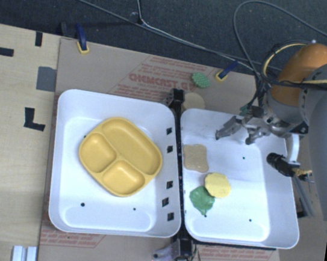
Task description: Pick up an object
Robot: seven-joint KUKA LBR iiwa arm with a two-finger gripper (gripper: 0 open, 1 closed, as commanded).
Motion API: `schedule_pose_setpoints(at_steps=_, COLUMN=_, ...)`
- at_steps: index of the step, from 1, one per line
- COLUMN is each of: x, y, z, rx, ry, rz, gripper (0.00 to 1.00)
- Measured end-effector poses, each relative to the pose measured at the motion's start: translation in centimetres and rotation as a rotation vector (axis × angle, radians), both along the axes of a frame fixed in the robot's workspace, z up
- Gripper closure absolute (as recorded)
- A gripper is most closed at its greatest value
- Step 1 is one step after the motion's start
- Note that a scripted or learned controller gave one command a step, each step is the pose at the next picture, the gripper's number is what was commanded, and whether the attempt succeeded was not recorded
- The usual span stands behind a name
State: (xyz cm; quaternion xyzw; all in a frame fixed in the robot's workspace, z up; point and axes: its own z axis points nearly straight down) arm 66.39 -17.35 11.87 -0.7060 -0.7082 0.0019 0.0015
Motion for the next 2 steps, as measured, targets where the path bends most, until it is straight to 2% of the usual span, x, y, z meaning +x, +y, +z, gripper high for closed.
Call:
schedule_pose_setpoints(at_steps=1, x=0.0, y=0.1, z=-3.5, rx=-0.002, ry=-0.004, rz=0.0, gripper=0.0)
schedule_pose_setpoints(at_steps=2, x=0.1, y=0.1, z=-2.2, rx=-0.003, ry=-0.007, rz=0.001, gripper=1.0)
